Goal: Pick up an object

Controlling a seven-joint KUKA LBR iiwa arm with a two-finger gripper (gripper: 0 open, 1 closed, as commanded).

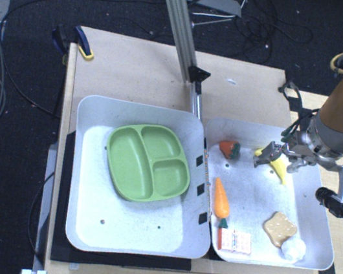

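Banana (pixel 277 169) lay at the right bin's (pixel 308 255) far edge under the gripper (pixel 272 155), whose state I couldn't tell, and might have slipped if caught off-centre.

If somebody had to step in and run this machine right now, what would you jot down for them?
Gripper: low over the back of the right bin, fingers around a yellow banana-like toy. The toy looks gripped, though whether it is off the bin floor cannot be told.
Also in the right bin: a strawberry toy near the back left, a carrot along the left wall, a small red and white box at the front, a slice of bread and a white ball at the front right.
Left bin: a green divided plate.
Done: the grasp seems made. Left: lift it and confirm it holds.
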